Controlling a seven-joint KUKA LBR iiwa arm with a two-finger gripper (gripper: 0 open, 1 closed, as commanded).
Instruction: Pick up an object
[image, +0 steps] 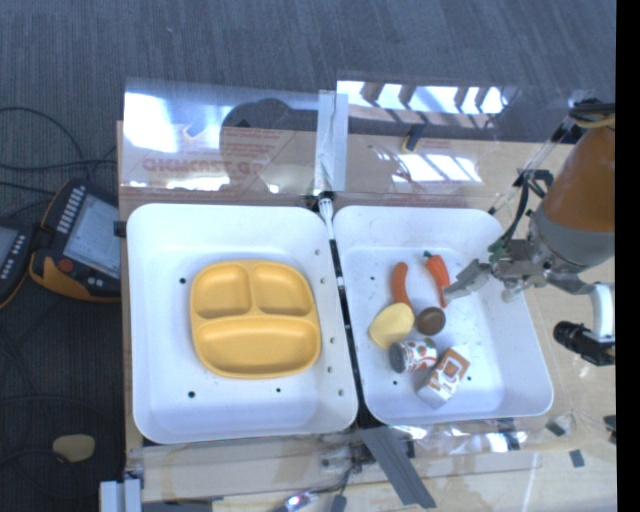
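The right bin (520, 360) holds several small items. An orange-red stick (400, 282) lies beside a carrot with a green top (437, 272). Below them sit a yellow lumpy fruit (392, 323) and a brown round piece (431, 321). Nearer the front are a small can (414, 354) and a white and orange carton (443, 376). My gripper (458, 287) reaches in from the right and hovers low, just right of the carrot's lower end and above the brown piece. Nothing is visibly held in it.
The left bin (160, 390) carries a yellow divided plate (256, 317). A ridge where the two bins meet (340, 300) runs down the middle. Clear plastic panels (330, 140) stand behind the bins. A handheld pendant (75, 240) lies on the floor at left.
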